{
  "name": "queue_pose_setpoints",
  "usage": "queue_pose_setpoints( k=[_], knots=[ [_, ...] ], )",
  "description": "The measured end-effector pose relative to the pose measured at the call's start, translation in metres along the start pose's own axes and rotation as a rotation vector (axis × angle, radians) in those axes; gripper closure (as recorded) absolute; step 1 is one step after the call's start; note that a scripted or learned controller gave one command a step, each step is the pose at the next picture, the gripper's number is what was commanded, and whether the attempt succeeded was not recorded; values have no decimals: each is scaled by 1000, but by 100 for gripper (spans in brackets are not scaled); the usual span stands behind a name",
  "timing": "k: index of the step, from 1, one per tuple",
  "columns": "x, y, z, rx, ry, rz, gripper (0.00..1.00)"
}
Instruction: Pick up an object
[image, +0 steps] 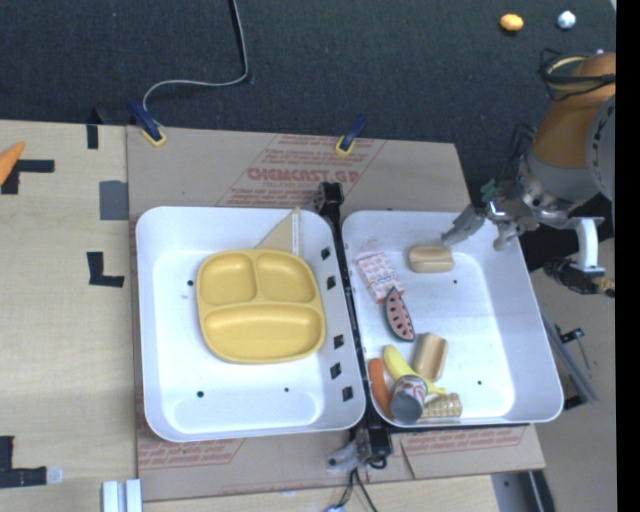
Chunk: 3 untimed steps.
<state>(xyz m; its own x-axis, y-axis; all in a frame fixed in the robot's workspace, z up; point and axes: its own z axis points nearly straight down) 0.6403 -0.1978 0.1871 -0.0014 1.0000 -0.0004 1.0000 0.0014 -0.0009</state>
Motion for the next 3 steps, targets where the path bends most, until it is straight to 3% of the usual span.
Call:
queue_pose_setpoints(
  k=[1, 3],
  knots=[
    [59, 27, 92, -5, -4, 0, 0],
    [81, 30, 97, -4, -8, 3, 0]
  ],
)
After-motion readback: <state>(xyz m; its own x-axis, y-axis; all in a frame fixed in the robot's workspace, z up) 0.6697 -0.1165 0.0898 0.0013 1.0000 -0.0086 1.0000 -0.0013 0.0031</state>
